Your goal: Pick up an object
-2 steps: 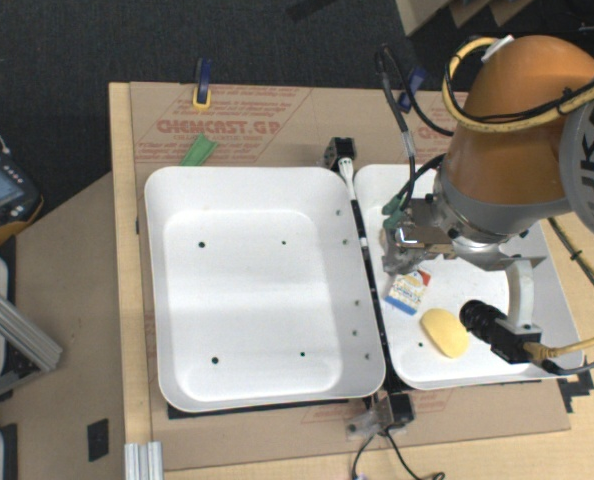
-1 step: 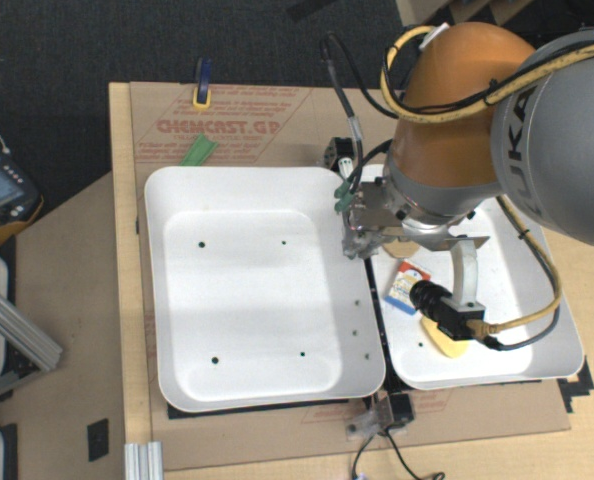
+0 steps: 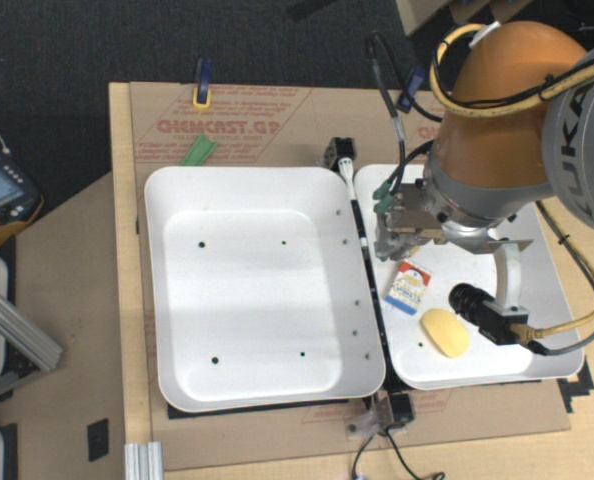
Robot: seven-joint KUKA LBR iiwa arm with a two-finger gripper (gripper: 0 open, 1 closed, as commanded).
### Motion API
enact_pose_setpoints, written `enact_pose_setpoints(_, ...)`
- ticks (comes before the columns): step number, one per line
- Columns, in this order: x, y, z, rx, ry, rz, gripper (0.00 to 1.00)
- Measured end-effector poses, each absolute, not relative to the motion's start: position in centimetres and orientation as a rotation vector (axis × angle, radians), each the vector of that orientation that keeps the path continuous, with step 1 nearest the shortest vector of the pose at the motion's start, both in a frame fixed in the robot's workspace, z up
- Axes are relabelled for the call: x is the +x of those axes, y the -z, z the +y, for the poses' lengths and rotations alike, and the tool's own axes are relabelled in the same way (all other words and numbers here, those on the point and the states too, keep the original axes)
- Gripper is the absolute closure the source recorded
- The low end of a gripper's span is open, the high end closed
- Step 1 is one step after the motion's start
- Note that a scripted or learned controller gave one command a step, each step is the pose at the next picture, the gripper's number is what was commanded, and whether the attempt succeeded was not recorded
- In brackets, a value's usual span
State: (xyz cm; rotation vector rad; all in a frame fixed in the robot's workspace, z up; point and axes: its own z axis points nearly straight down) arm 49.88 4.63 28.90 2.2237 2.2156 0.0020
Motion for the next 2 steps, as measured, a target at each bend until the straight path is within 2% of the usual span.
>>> enact_pose_setpoints(1, 53.1, -30.2, 8.9, 2.214, -0.007, 2.225, 1.00)
enact_pose_setpoints(2, 49.1, -32.1, 6.4, 2.226, 0.002, 2.220, 1.00)
